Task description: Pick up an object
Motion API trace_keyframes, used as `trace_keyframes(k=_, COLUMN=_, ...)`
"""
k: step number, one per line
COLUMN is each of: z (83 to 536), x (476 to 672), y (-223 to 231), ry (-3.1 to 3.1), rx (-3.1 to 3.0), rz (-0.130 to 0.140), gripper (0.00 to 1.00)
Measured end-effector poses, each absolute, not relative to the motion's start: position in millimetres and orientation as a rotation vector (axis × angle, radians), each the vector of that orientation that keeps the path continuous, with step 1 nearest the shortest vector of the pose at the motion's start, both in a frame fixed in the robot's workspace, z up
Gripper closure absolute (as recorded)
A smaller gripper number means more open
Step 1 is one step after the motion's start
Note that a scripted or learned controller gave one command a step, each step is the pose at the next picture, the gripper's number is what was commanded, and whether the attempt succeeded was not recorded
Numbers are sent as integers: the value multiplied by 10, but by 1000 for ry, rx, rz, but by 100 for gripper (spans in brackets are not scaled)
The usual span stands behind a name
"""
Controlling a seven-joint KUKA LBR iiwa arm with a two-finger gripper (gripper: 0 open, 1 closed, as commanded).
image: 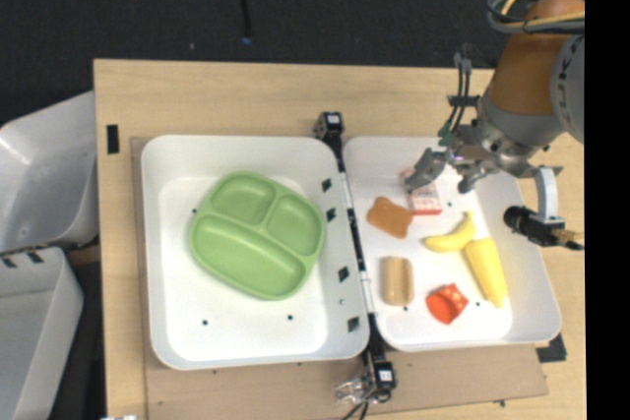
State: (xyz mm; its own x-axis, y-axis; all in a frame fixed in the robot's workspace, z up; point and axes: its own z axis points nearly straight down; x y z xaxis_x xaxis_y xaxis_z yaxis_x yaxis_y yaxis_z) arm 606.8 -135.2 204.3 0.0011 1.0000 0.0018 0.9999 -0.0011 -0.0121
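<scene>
White plastic walls keep the food in the right bin (pixel 536 310), within the arm's reach. The gripper (pixel 449 174) hangs with fingers spread over a small red-and-white packet (pixel 425 203), probably its target; nothing sits between them.

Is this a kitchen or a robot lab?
Most likely a robot lab, not a kitchen. A grey-and-orange robot arm reaches over a wooden bench holding two white bins. The banana and other food look like toys, beside a green divided plate.
</scene>
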Motion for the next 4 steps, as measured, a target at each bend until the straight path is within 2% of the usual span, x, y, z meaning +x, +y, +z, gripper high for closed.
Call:
trace_keyframes(k=1, z=2117, x=6097, y=-1351, ry=-2224, rx=-2220, rz=-1, gripper=0)
trace_keyframes(k=3, z=1020, x=6056, y=-1443, ry=-2219, rx=-2228, rz=4, gripper=0)
trace_keyframes(k=4, z=1013, x=6062, y=-1451, ry=-2214, rx=-2231, rz=0, gripper=0)
